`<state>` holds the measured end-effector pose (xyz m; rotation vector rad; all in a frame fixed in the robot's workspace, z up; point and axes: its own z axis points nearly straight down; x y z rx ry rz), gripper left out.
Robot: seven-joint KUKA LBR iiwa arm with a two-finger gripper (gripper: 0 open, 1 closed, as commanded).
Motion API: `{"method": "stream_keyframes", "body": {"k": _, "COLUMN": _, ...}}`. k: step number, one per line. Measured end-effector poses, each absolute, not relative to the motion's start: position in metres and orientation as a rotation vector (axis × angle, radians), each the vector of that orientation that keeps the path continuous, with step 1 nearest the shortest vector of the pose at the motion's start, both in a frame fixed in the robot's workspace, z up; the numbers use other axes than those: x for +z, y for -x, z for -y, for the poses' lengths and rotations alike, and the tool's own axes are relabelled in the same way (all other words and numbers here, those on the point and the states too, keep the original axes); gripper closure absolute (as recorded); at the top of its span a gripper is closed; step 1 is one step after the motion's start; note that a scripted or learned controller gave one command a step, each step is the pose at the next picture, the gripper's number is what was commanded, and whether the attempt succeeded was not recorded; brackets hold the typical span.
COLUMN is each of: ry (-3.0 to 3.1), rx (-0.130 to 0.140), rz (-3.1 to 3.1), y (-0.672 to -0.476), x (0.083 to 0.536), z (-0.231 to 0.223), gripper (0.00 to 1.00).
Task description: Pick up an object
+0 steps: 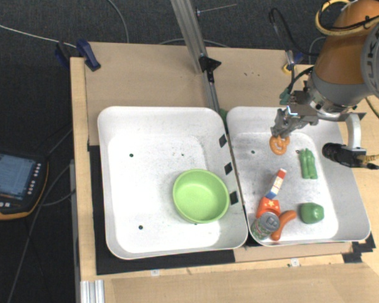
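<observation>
Orange ring-shaped object (278, 145), likeliest pick target: upper part of right bin (341, 232), toward its left wall, directly under gripper (282, 131). Touching or just short of it, cannot tell which. Finger spread unreadable from this slant; nothing seen held clear of the floor.

Largest to smallest:
- 2 white bins side by side on the bench. Left bin (114, 122) carrying 1 green bowl (201, 196) near its lower right corner.
- Right bin, lower left corner: red-and-white bottle (273, 193), grey round piece (266, 225), orange curved piece (283, 221), crowded together.
- Green lump (311, 213) toward lower right.
- Green pods (307, 163) near right wall, long axis along the wall.

Judgement: straight descent suffices, no sideways shift. Pods just beside target on right; neighbours below well apart.
</observation>
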<state>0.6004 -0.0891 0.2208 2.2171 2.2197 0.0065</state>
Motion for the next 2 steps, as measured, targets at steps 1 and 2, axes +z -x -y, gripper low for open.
{"method": "stream_keyframes", "body": {"k": 1, "ry": -2.220, "rx": 0.002, "rz": -2.221, "y": -0.601, "x": 0.232, "z": 0.089, "gripper": 1.00}}
{"method": "stream_keyframes", "body": {"k": 2, "ry": -2.216, "rx": 0.003, "rz": -2.227, "y": -0.592, "x": 0.238, "z": 0.031, "gripper": 1.00}}
